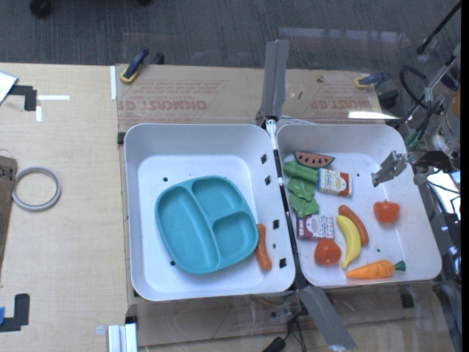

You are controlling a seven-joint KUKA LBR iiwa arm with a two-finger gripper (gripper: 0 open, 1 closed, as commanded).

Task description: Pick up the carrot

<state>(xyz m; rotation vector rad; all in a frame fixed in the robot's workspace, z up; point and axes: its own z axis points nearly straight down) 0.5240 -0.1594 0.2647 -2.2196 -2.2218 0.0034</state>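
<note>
The carrot [372,270] is orange with a green stub at its right end. It lies flat near the front wall of the right bin [429,259], just below the banana [351,239]. My gripper [386,170] hangs over the right bin's far right part, well behind the carrot and just above an orange-red tomato [386,211]. Nothing is visible in its grasp.
The right bin also holds a watermelon slice [314,158], green lettuce [300,189], two small cartons [334,182], a sausage [356,221] and a red tomato [327,251]. In the left bin [139,196] lie a teal divided plate [207,224] and an orange sausage [262,247].
</note>
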